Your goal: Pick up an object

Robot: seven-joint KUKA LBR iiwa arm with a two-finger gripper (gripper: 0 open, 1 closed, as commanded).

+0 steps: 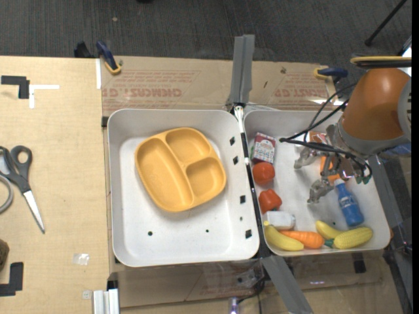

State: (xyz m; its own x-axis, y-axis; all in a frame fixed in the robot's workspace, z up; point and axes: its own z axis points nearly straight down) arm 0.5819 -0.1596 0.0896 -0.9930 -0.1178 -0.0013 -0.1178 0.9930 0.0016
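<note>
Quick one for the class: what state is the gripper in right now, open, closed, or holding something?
Gripper: open, holding nothing, poised over the right bin beside the blue bottle.

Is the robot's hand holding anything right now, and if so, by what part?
Nothing is held: the hand hangs open over the right bin, fingers apart beside the blue bottle.

Scissors lie at the left edge on the wooden bench — a blue clamp sits upper left, on the cardboard.
</note>
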